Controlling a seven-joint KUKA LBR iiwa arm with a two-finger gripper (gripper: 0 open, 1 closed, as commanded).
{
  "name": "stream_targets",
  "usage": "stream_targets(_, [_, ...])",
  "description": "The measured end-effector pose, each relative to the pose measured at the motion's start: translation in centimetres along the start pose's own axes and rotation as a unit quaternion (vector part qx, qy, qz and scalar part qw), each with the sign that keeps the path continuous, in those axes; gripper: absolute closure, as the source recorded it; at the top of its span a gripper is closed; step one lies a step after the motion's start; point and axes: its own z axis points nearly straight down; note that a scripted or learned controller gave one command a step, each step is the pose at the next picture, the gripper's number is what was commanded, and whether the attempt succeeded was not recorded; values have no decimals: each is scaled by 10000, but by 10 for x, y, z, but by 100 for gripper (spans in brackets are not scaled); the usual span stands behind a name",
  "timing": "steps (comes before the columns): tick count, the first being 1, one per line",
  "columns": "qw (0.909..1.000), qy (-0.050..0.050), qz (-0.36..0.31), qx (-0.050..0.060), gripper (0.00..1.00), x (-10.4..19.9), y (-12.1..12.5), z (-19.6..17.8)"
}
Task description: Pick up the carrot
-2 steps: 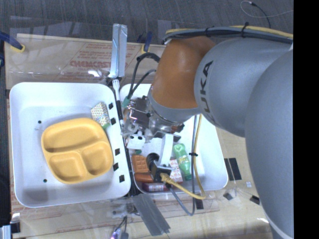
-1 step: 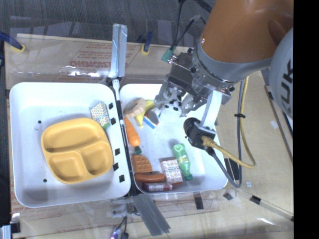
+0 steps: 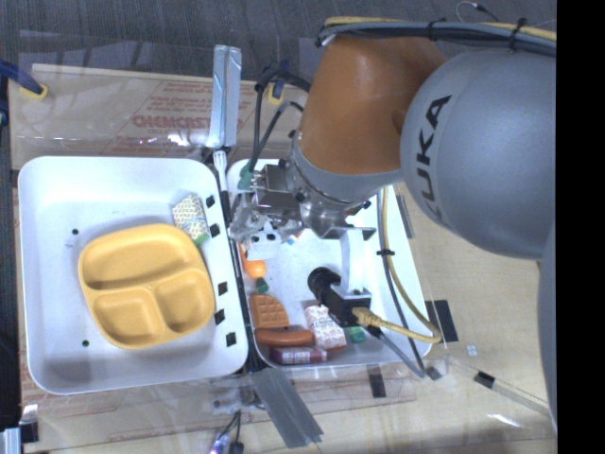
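Note:
The carrot (image 3: 253, 270), small and orange with a green end, lies near the left wall of the right bin (image 3: 412, 270). My gripper (image 3: 248, 218) hangs just above and behind it, at the bin's back left, below the big orange-banded wrist. Metal parts of the gripper are visible, but the wrist hides how they stand. Nothing can be seen held in it.
In the right bin's front lie a waffle-like brown piece (image 3: 268, 309), a sausage (image 3: 283, 337), a red-and-white packet (image 3: 324, 326) and a dark red item (image 3: 295, 356). The left bin (image 3: 57, 183) holds a yellow divided tray (image 3: 144, 283) and a small patterned packet (image 3: 191, 217).

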Motion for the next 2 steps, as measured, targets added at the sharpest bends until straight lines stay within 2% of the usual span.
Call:
stream_targets(1, [9901,15,1406,-26,100,-27,66,-119])
stream_targets(2, [9991,1,430,4,100,20,111,-57])
